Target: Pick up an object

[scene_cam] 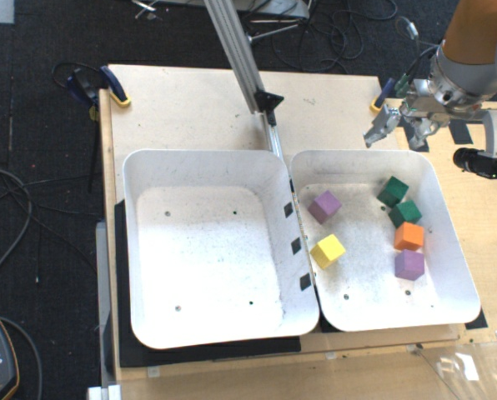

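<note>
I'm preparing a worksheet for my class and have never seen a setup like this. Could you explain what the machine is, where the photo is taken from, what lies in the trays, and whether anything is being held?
The photo comes from one fixed camera above a bench, looking down at a slant. The grey and orange machine at the upper right is a robot arm; its gripper hangs above the far edge of the right tray, holding nothing. Its jaws stand apart. That tray contains six small blocks: two green, one orange, two purple and one yellow. A left tray sits alongside.
</note>
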Controlling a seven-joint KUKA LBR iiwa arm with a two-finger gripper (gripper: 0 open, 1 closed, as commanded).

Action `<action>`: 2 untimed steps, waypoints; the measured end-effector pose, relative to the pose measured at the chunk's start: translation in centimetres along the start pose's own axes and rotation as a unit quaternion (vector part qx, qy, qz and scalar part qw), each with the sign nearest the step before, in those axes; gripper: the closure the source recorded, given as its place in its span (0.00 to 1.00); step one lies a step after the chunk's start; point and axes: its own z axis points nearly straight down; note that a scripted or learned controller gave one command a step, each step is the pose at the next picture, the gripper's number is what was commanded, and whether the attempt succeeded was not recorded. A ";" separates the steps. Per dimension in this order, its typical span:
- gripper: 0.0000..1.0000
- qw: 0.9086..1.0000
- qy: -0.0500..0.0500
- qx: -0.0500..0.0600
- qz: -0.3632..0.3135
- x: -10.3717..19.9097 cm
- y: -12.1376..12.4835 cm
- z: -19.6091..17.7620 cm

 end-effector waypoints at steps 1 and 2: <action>0.00 1.000 0.002 0.005 -0.002 5.9 -4.3 8.6; 0.00 1.000 0.000 -0.003 0.001 4.2 -2.4 16.4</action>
